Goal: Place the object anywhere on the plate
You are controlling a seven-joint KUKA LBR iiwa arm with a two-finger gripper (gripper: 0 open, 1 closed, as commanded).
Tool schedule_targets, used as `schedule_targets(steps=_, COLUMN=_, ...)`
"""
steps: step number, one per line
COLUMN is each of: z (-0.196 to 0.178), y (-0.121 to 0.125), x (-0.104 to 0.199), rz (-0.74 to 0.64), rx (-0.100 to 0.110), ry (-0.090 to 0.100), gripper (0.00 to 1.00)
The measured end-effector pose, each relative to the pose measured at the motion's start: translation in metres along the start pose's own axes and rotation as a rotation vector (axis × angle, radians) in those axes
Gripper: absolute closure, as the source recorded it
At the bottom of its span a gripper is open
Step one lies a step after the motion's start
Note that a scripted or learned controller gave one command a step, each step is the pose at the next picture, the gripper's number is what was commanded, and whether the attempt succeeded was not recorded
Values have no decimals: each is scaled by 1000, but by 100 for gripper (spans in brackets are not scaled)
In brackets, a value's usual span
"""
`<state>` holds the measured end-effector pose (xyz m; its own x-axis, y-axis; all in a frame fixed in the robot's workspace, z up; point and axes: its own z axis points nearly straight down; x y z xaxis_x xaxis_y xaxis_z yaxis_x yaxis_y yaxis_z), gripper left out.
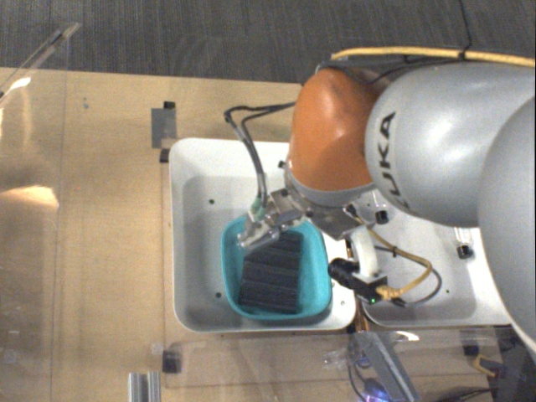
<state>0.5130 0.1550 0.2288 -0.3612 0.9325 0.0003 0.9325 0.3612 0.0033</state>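
A teal plate [315, 258] with a raised rim sits in the front right part of the left white bin [194, 224]. A dark ribbed block [272, 276] lies flat on the plate, covering much of its middle. The arm's orange band [331, 132] and grey wrist hang over the plate's far right side. My gripper [258, 229] shows as a small metallic part at the plate's far rim, right at the block's upper left end. The wrist hides how it stands relative to the block.
The right white bin [456, 304] lies mostly under the big grey arm. Cables loop from the wrist, over the left bin's back and over the divide between the bins. Bare bin floor lies left of the plate. Wooden bench surrounds the bins.
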Motion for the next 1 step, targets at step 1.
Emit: schedule_targets(steps=1, z=-133, y=-48, x=-59, rz=98, rx=-8, ry=-2, gripper=0)
